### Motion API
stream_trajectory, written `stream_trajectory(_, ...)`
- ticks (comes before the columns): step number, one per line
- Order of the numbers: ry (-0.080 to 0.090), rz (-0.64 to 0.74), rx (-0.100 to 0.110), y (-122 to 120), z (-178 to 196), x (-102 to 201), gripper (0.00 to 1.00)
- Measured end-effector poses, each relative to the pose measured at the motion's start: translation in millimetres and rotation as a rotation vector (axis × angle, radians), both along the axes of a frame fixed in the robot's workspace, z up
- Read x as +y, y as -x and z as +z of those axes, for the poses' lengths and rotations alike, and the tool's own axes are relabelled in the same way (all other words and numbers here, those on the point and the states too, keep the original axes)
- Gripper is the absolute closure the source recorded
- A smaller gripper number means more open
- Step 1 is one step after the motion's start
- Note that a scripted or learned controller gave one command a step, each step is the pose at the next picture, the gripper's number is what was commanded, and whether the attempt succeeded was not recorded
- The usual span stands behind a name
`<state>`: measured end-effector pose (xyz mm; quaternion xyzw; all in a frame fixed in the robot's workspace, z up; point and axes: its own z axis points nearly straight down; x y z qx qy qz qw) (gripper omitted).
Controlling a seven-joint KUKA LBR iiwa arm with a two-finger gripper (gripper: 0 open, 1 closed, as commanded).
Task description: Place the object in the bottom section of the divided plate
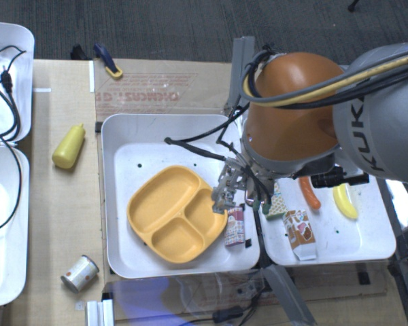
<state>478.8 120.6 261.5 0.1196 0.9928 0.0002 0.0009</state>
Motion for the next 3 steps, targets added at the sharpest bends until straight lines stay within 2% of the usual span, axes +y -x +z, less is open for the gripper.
stream_trajectory(1,0.001,0.106,0.003,1.2,-41.5,84.6,1.00)
stream_trajectory(2,0.001,0.105,0.003,1.1,-41.4,84.3,0.00)
stream_trajectory(3,0.001,0.103,0.002,0.0,-32.8,83.8,1.00)
